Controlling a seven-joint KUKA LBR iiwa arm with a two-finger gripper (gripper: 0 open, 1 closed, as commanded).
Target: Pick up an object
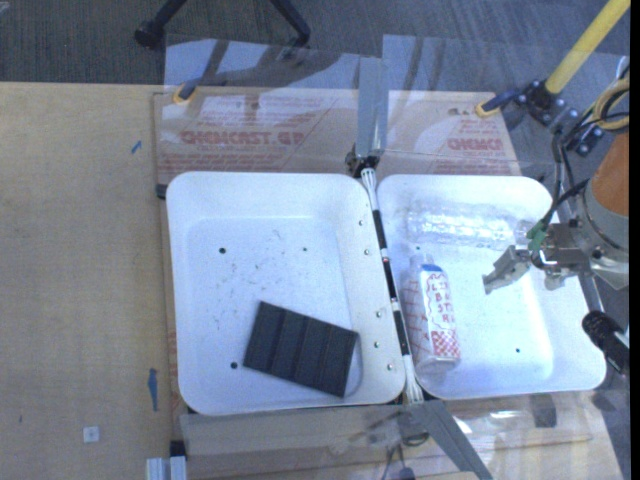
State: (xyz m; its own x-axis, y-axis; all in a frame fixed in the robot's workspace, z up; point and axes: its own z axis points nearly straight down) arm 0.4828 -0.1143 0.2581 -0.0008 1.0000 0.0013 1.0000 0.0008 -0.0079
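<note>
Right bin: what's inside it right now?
The right bin holds a clear plastic bottle along its far side and a red-and-white tube by the divider. The hand hovers above, hiding some of the floor.

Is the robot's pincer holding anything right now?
No. The pincer hangs over the right bin with nothing between its fingers. The clear plastic bottle and the red-and-white tube lie apart from it.
</note>
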